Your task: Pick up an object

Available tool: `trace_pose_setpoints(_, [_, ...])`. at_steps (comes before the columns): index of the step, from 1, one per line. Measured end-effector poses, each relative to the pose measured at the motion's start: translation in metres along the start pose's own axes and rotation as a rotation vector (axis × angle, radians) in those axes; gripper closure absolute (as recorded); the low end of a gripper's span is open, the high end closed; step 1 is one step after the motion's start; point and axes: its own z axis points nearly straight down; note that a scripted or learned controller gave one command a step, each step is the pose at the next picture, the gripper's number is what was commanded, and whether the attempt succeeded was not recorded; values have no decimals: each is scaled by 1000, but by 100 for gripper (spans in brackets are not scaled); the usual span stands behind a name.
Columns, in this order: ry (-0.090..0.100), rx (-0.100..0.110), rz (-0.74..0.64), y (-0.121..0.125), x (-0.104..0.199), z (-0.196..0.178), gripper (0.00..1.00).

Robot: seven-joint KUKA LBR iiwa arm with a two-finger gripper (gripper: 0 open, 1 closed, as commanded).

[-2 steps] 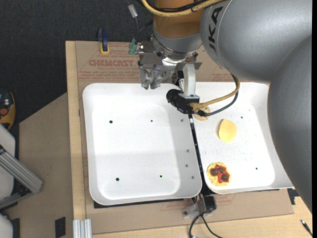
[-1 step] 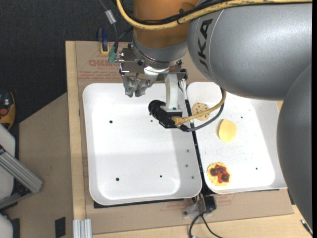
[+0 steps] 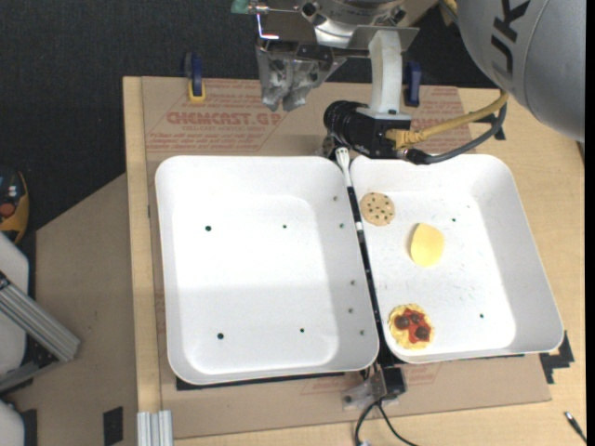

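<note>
Gripper (image 3: pixel 284 89) hovering at upper centre of frame, nothing between its fingers; open or clenched, I cannot tell.
Approach step: cookie (image 3: pixel 376 208), yellow disc (image 3: pixel 427 244) and pizza (image 3: pixel 411 325) lie in the right bin (image 3: pixel 521 249); next, travel right and descend.

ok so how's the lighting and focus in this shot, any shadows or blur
Camera view: even overhead light, a soft shadow band across the far half of the left bin; the cookie, yellow disc and mini pizza in the right bin are sharp; the pincer and arm near the lens look softer.
</note>
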Motion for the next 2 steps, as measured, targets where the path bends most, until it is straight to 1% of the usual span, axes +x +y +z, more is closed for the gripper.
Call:
trace_pose_setpoints(1, [-14,34,3,-46,-1,118,100])
trace_pose_setpoints(2, [-7,20,0,-69,0,93,100])
